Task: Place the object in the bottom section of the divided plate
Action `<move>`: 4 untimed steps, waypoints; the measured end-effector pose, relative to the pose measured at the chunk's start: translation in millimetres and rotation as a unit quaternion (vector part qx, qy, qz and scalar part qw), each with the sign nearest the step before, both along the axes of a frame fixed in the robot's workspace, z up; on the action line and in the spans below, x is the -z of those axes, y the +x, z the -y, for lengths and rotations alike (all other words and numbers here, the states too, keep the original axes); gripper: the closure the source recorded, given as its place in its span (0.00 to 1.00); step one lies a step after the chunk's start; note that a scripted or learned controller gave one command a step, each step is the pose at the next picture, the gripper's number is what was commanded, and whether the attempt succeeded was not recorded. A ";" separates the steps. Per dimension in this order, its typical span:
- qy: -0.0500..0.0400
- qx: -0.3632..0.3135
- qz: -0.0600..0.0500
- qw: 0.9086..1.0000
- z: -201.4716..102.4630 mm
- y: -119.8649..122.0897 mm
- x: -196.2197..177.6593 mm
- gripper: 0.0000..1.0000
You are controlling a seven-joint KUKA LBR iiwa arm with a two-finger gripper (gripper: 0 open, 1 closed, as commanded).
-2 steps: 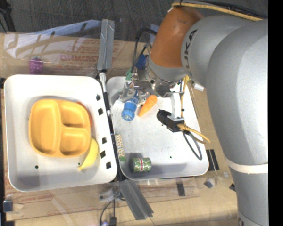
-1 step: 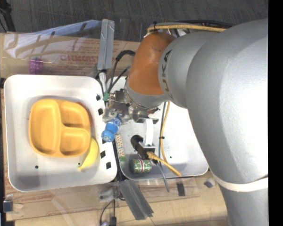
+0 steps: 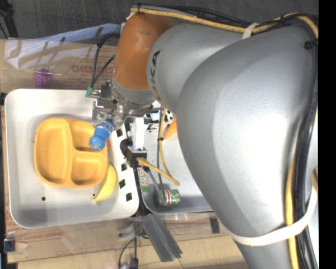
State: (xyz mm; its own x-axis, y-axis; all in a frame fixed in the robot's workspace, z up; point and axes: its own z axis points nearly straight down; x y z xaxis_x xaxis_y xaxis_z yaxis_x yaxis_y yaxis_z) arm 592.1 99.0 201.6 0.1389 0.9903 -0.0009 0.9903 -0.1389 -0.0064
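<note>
A yellow divided plate (image 3: pixel 51 150) lies in the left white bin (image 3: pixel 22 206). It has one long section on the left and two smaller ones on the right. A small blue bottle (image 3: pixel 99 138) hangs tilted over the plate's right rim, between the two smaller sections. My gripper (image 3: pixel 107 121) is directly above it, and its fingers are shut on the bottle's upper end. The grey arm with its orange band comes in from the right and hides most of the right bin.
A yellow banana (image 3: pixel 106 185) lies against the plate's lower right edge in the left bin. A green can (image 3: pixel 168 196) lies at the near end of the right bin (image 3: pixel 157 209). A purple object (image 3: pixel 42 76) sits on the cardboard behind the left bin.
</note>
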 end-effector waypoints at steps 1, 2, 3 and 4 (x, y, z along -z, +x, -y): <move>0.000 0.013 0.000 1.000 -90.1 -8.3 -37.3 1.00; -0.001 0.013 0.000 1.000 -89.6 -8.1 -37.4 0.00; -0.001 -0.084 0.000 0.996 -72.5 -61.0 64.2 0.00; 0.003 -0.113 0.003 0.994 -10.7 -7.4 89.3 0.00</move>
